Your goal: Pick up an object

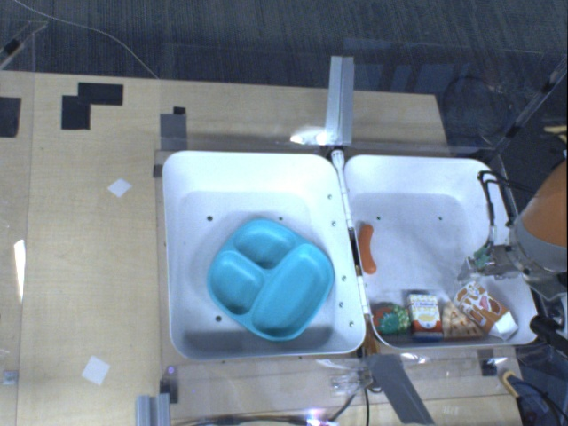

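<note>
We judge the main risk to be a miss or a two-item grab — the small things in the right-hand shallow white bin (417, 193) are crowded along its near wall, and a descent between them could nudge one aside or wedge against the bin's edge.

The gripper (486, 264) sits at the right side of that bin, below the grey arm with its orange band (543, 211). It is small and dark against the bin wall, so we cannot tell how it is set, and we see nothing we could call held.

The closest candidate is the orange-and-white patterned packet (480, 306), lying just below and beside the gripper, tilted, with a white end toward the bin's corner. Touching or nearly touching it on the left is a tan waffle-like piece (455, 324), then a small yellow-and-red carton (424, 311) and a green leafy toy (391, 319). A slim orange sausage-shaped item (366, 248) lies apart, along the divider.

The left-hand bin (195, 185) holds a blue three-compartment plastic tray (270, 278), well apart from the gripper — a slip on its smooth rim seems likely if it were tried.
</note>
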Robot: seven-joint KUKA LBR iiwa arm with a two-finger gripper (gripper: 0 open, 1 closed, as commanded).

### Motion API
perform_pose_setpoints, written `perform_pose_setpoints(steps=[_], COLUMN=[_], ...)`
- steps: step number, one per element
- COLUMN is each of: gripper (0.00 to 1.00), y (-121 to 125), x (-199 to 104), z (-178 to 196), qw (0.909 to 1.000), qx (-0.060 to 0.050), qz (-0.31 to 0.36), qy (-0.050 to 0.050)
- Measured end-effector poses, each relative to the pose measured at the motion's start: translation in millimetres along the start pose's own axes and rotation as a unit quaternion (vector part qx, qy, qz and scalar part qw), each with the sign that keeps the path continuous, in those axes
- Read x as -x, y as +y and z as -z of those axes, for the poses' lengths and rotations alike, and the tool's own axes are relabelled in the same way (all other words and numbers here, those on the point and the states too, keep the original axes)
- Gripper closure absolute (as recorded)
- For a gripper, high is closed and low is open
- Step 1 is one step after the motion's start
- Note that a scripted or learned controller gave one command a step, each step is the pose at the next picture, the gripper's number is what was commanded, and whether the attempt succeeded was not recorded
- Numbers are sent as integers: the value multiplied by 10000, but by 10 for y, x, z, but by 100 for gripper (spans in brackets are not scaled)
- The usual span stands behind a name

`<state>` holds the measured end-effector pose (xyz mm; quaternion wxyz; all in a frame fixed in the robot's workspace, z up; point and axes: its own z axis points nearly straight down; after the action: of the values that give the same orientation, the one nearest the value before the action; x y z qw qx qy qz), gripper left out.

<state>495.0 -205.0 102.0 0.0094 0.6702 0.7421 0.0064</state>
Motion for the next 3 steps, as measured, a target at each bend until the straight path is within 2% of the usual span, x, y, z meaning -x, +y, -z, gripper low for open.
perform_pose_setpoints(steps=[1, 2, 3], gripper=[0, 0, 100], y=[-3, -28, 2], x=[1, -4, -4], z=[-2, -117, 1], qw=[10000, 10000, 10000], qx=[-5, -36, 0], qz=[0, -31, -24], qy=[0, 9, 0])
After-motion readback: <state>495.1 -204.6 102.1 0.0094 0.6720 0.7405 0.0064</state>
